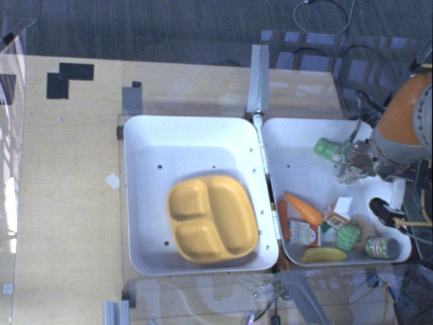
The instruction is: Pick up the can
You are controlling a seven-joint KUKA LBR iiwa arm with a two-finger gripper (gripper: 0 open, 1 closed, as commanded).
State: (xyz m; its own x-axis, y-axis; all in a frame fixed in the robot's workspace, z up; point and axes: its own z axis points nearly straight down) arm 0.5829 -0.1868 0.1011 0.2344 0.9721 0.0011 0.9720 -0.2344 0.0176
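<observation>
Lying on its side in the right bin's (298, 147) near right corner, the can (382, 248) rests beside a yellow banana (323, 254) and an orange carrot (304, 208). Farther back, the hand (353, 166) hovers near a green bottle (331, 149); its opening cannot be told.

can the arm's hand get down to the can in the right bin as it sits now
Probably yes. The can lies on its side in the right bin's near right corner, top uncovered. The hand hovers farther back. The bin wall and a green toy beside it may crowd the approach.
</observation>
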